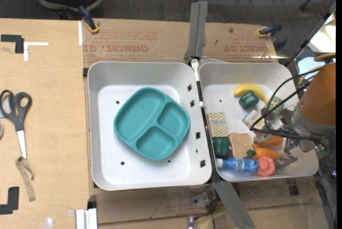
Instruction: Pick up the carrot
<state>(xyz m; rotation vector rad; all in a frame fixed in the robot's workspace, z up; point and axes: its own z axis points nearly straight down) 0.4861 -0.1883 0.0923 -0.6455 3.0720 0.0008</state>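
Observation:
The carrot [269,142] is an orange piece lying in the right bin [224,76], near its front right corner, partly covered by the gripper and its cables. A second orange bit [265,153] shows just in front of it; I cannot tell whether it belongs to the same object. The gripper [287,143] hangs low over this spot, right beside or on the carrot, below the arm's orange band [322,95].
Around the carrot lie a pink-red toy [266,167], a blue bottle [238,164], a tan cracker [240,143], a green block [221,145], a patterned box [216,124], a banana [249,89] and a green can [248,99]. A teal divided plate [152,123] sits in the left bin [101,116].

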